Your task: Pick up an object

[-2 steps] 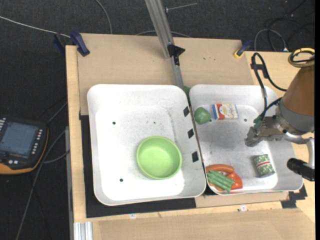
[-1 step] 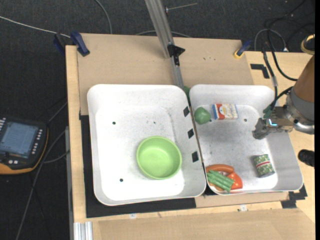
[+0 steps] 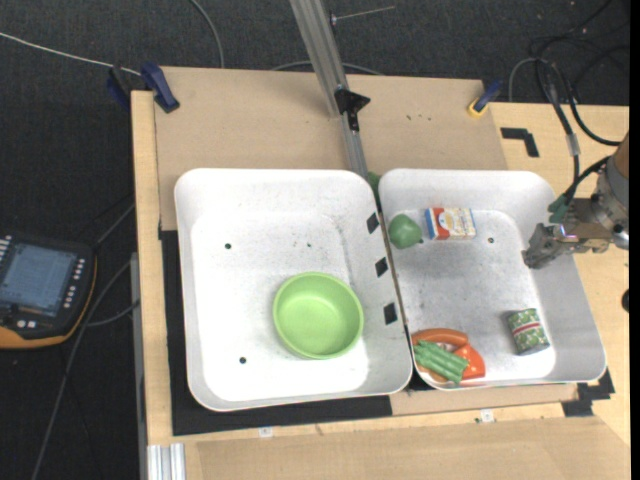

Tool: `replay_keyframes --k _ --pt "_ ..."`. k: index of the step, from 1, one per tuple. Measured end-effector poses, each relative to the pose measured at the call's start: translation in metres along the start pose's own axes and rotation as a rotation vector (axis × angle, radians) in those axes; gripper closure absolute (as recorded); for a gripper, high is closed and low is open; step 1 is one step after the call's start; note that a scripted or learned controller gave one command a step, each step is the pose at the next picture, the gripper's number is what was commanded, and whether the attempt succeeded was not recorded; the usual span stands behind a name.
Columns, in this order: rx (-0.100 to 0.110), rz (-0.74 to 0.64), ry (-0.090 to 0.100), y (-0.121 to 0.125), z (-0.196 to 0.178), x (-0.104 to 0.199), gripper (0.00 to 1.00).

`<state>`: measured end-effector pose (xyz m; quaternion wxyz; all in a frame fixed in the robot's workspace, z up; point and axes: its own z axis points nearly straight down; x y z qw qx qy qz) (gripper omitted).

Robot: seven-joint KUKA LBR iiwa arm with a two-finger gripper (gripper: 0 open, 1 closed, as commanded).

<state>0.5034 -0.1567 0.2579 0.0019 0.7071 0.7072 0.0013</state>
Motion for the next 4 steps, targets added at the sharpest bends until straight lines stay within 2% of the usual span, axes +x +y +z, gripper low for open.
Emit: replay_keyframes --k 2,3,4 --pt "0.004 -0.005 0.002 0.032 -0.01 0.097 1.0" --pt "0.005 -0.004 0.002 0.044 0.006 0.143 1.0" --pt "0.005 -0.005 0.002 0.066 0.009 0.198 1.0"
